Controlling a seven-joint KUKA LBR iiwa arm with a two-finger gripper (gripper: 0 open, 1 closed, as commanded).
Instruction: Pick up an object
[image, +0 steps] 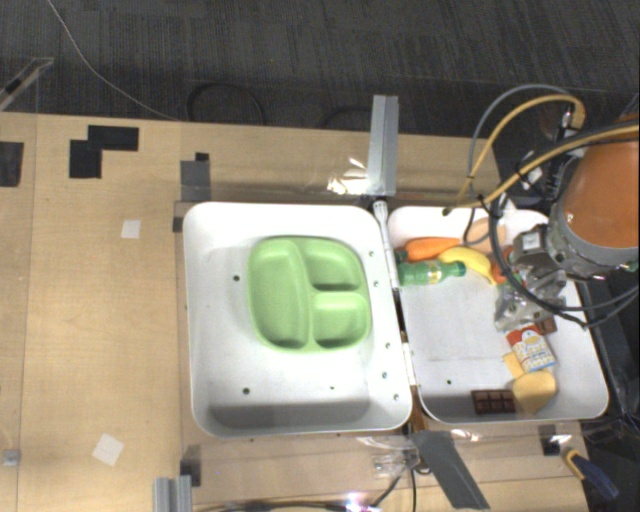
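Hovering over the right bin (600, 395) near its right edge, the gripper (522, 300) sits just above a small carton (531, 349), whose long axis runs toward the front edge; whether it is open or closed I cannot tell.

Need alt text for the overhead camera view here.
A grey arm with an orange band reaches over the right bin, which holds a carrot, banana, green bottle and small packets. The left bin holds a green divided tray.
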